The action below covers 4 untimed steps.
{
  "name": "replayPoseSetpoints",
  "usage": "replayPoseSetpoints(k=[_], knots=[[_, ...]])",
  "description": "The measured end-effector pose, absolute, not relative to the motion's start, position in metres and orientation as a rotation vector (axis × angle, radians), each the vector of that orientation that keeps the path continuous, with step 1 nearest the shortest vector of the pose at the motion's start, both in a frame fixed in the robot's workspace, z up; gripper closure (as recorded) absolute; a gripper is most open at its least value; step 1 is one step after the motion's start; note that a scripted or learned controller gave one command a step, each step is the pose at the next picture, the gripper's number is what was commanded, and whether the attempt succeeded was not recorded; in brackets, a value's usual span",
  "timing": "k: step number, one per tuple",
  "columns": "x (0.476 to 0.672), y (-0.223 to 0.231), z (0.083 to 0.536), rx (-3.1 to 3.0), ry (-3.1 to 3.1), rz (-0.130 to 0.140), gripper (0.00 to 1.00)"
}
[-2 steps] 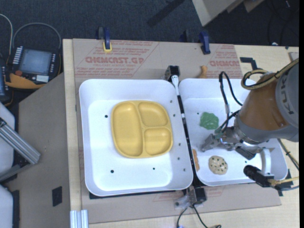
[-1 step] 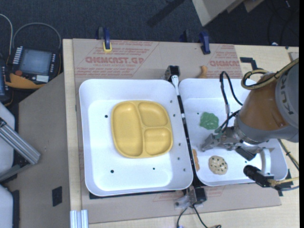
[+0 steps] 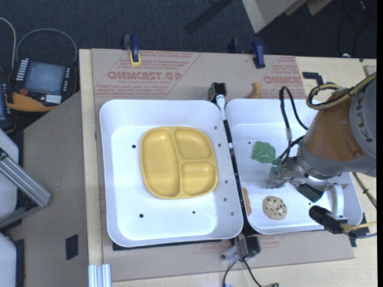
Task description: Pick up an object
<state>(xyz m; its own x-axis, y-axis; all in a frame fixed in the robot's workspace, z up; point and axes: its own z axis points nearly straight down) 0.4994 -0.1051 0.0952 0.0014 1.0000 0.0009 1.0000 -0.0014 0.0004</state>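
Note:
In the right bin (image 3: pixel 257 223) lie a green leafy piece (image 3: pixel 263 152) toward the middle and a round speckled cookie (image 3: pixel 274 207) near the front. My gripper (image 3: pixel 277 177) hangs low over the bin floor between them, just below the green piece and above the cookie. The grey wrist and orange band rise to its right. A yellow divided plate (image 3: pixel 178 161) rests in the middle of the left bin (image 3: pixel 119 220).
A black divider strip (image 3: pixel 228 142) runs between the two bins. Cables loop over the right bin's back right corner (image 3: pixel 287 109). Blue clamps (image 3: pixel 134 51) hold the cardboard base at the back edge. A pendant with a screen (image 3: pixel 42 79) sits off the bench at far left.

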Motion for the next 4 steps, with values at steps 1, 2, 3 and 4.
replayPoseSetpoints(k=[1, 2, 3, 4], knots=[[0.508, -0.104, 0.156, -2.224, -2.227, -0.006, 1.00], [0.501, -0.097, 0.209, -2.223, -2.226, -0.004, 1.00], [0.503, -0.097, 0.237, -2.224, -2.226, -0.004, 1.00], [0.530, -0.059, 0.225, -2.219, -2.227, -0.002, 1.00]])
